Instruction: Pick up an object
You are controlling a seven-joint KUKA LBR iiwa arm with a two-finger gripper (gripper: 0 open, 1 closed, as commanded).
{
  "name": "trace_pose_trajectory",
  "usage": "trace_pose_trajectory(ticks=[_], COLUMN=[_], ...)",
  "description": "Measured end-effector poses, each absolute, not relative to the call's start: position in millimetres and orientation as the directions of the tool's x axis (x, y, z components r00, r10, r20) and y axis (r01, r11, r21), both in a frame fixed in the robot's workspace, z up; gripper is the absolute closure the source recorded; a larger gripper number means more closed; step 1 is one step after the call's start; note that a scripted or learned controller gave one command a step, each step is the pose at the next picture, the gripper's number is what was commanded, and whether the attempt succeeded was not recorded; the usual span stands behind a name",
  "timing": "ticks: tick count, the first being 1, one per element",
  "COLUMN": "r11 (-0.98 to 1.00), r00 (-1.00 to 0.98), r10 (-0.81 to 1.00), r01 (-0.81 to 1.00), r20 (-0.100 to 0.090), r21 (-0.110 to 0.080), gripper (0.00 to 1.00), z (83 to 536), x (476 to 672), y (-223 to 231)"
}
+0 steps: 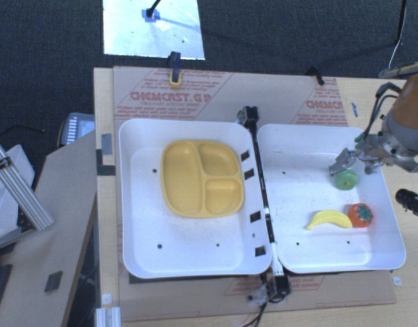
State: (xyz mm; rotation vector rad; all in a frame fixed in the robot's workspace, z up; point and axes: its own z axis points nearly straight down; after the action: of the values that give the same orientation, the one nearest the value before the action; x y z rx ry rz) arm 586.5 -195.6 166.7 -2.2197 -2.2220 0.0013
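1. A grey KUKA arm reaches in from the right, its gripper low over the right-hand bin, directly above a small green object.
2. The metal tips sit at the green object's upper edge; whether they are spread, closed or clamped on it cannot be told from this angle.
3. A yellow banana and a red strawberry-like toy lie touching each other nearer the bin's front, well clear of the gripper.
4. The left-hand bin carries a yellow divided plate.
5. The green object appears to be the target, and appears round: off-centre fingers could squeeze it sideways and send it rolling toward the bin's back wall.
6. A descent stopped too high would likely close on air.
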Motion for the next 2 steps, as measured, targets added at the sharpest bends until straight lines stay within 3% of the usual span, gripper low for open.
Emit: trace_pose_trajectory(ticks=[1, 2], r11=[0.001, 0.001], r00=[-0.001, -0.001], r10=[1.0, 1.0], r01=[1.0, 1.0], r20=[0.0, -0.002], r21=[-0.001, 0.005], gripper=[0.0, 1.0], z=[125.2, 138.8], x=[585.9, 587.6], y=[-193.9, -194.6])
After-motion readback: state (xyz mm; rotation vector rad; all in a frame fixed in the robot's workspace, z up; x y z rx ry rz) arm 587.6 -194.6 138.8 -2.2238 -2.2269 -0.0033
